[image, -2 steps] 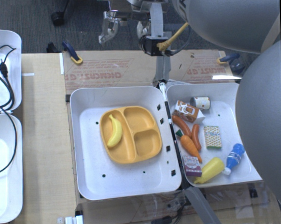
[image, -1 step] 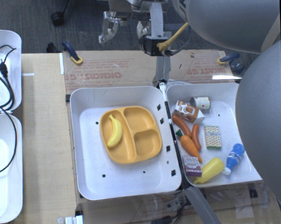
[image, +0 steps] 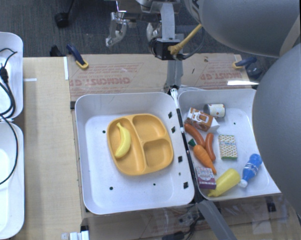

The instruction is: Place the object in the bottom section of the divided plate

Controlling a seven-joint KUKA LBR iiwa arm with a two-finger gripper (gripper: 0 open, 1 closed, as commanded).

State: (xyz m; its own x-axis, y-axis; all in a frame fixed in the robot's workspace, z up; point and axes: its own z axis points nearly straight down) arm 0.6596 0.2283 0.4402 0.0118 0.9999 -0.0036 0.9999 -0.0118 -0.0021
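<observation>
A yellow divided plate [image: 140, 144] lies in the left bin [image: 94, 194]. A banana [image: 121, 139] rests in the plate's long left section; its two smaller sections on the right hold nothing. My gripper [image: 133, 32] hangs high at the top of the view, beyond the bins' far edge and well away from the plate. Its fingers [image: 115, 33] stand apart with nothing between them.
The right bin [image: 263, 186] holds a yellow squeeze bottle [image: 225, 182], a blue bottle [image: 250, 168], carrots [image: 204, 157], an orange-and-white carton [image: 201, 120], a small can [image: 216, 110], a green-patterned packet [image: 228, 147] and a small pouch [image: 205, 177]. My arm's grey bulk [image: 284, 111] covers the right side.
</observation>
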